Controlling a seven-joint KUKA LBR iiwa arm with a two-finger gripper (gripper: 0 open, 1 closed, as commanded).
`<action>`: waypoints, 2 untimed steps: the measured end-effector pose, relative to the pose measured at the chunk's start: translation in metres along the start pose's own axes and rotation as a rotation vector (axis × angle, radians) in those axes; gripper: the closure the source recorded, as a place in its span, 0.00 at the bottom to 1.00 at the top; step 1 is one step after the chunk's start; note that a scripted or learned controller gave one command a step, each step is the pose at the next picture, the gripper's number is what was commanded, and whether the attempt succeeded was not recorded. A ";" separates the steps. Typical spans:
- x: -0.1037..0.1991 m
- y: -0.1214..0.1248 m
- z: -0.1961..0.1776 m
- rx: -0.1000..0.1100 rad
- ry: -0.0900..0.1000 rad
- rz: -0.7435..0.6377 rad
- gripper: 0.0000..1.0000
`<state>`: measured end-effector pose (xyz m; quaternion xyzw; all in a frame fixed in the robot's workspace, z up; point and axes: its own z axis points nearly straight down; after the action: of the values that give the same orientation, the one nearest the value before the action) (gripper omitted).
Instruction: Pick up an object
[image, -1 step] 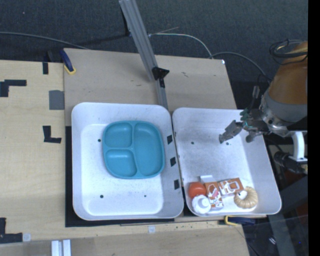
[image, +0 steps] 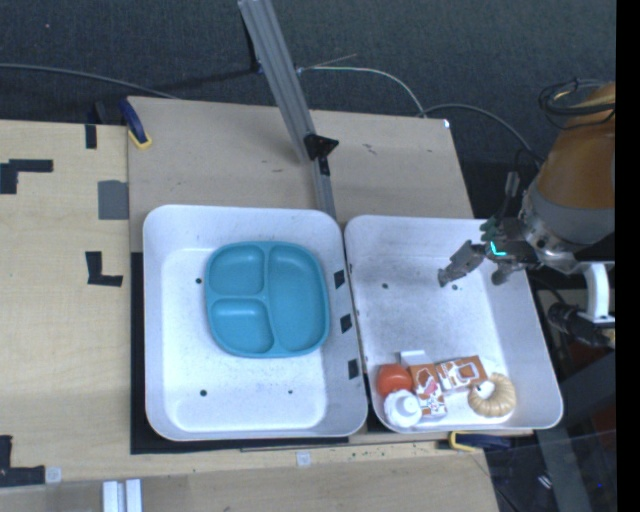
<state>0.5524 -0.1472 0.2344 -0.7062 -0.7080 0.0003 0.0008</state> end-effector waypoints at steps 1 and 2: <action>0.004 0.005 0.046 0.004 -0.001 0.001 0.00; -0.003 0.000 0.094 0.005 -0.001 0.002 0.00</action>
<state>0.5520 -0.1498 0.1401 -0.7069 -0.7073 0.0025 0.0025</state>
